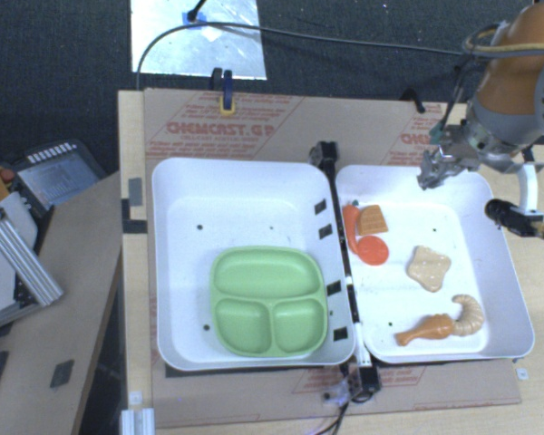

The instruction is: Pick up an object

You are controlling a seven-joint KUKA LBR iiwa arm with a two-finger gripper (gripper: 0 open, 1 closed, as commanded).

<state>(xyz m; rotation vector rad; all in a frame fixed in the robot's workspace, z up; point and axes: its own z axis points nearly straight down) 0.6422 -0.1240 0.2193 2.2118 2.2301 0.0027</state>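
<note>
The right bin point(499, 270) holds several toy foods. An orange wedge point(373, 220) and a red disc point(374, 251) lie near its left wall, next to a thin red strip point(351, 225). A beige lump point(429, 268) sits in the middle. A chicken drumstick point(424, 330) and a curled shrimp point(470, 314) lie near the front. My gripper point(432, 175) hangs over the bin's far right corner, above and away from all of them, with nothing seen in it.
The left bin point(177, 243) holds a green divided plate point(268, 300). A black clip divider point(329, 207) runs between the bins. Cardboard lies under both bins, with a yellow clamp point(227, 93) at the back.
</note>
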